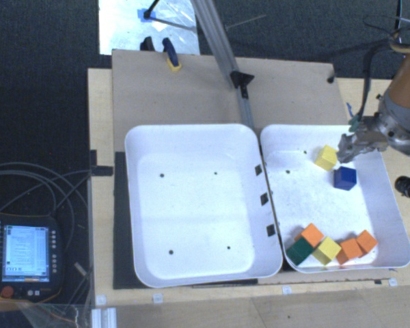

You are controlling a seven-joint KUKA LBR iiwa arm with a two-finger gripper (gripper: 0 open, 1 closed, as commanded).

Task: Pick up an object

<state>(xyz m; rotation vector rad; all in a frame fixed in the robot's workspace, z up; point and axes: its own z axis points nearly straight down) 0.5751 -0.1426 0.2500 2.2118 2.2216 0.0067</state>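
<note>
My gripper (346, 149) hangs over the upper right part of the right bin (389, 203), reaching in from the right. A yellow block (326, 158) lies just left of its tip, and a blue block (344, 178) sits just below it. Nothing shows between the fingers. Along the bin's near edge lies a cluster: a green block (300, 251), an orange block (313, 235), another yellow block (326, 251) and two more orange blocks (359, 245).
The left bin (191, 203) stands beside the right one, joined by black clips. A grey pole (215, 29) slants across the bench's back. A teach pendant (24, 251) with cables lies on the floor at left.
</note>
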